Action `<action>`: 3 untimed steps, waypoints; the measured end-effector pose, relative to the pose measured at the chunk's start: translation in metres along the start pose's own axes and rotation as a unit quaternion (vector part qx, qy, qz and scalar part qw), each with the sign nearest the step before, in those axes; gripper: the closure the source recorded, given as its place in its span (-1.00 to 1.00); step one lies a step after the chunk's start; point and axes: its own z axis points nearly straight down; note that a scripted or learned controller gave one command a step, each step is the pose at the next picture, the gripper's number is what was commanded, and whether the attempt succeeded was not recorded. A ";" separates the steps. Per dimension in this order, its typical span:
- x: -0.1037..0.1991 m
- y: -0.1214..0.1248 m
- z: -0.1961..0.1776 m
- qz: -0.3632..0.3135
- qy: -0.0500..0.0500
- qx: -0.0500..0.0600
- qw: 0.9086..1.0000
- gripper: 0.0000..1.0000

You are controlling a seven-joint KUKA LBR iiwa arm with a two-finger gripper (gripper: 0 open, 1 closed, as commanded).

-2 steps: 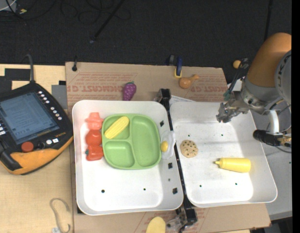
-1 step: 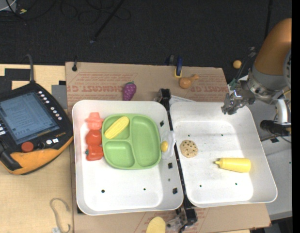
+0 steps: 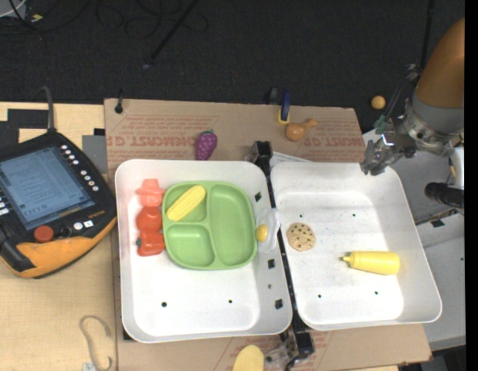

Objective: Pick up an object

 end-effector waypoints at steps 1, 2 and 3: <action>0.057 -0.008 0.010 -0.002 0.001 0.003 1.000 1.00; 0.112 -0.020 0.019 -0.002 0.001 0.003 1.000 1.00; 0.165 -0.024 0.022 -0.002 0.001 0.003 1.000 1.00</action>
